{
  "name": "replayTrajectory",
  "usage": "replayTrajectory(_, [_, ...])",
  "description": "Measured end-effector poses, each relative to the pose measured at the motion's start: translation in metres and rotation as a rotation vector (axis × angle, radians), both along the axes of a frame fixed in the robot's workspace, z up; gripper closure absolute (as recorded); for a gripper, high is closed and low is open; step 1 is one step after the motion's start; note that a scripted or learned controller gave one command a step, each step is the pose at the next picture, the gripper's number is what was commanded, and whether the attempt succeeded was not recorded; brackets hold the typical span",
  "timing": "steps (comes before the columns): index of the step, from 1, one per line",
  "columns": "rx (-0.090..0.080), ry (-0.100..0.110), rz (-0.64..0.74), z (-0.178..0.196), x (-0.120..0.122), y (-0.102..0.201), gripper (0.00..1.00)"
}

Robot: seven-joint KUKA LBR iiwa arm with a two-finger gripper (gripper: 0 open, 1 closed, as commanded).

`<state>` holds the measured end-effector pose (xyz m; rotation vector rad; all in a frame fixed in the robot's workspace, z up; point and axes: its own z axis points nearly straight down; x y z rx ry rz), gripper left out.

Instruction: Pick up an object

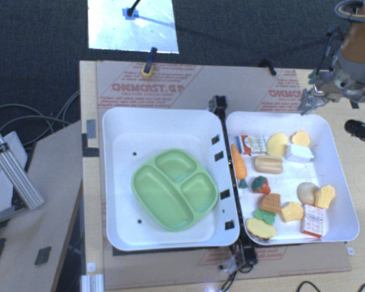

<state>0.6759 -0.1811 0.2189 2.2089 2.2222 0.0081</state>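
Note:
The right bin (337, 163) holds several toy foods. Among them are an orange carrot (238, 162) by the left wall, a red and white carton (252, 145), a tan bread roll (268, 164), a white block (298, 153), a strawberry (260, 184) and a red box (314, 220). My gripper (308, 101) hangs at the back right, just over the right bin's far rim and above the cardboard. It is apart from every object, and the nearest is a yellow-orange piece (300, 139) below it.
A green divided plate (174, 188) lies in the left bin (121, 139). A black hinge strip (226, 163) runs between the bins. A yellow and blue clamp (149, 64) sits on the cardboard's back edge. Cables lie at the far left.

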Motion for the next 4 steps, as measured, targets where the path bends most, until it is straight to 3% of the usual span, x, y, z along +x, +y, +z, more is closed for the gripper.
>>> replayTrajectory(1, [0.001,0.005,0.0,0.007,0.001,0.0,1.0])
replayTrajectory(4, [0.004,0.01,0.003,0.015,-0.044,0.156,1.0])
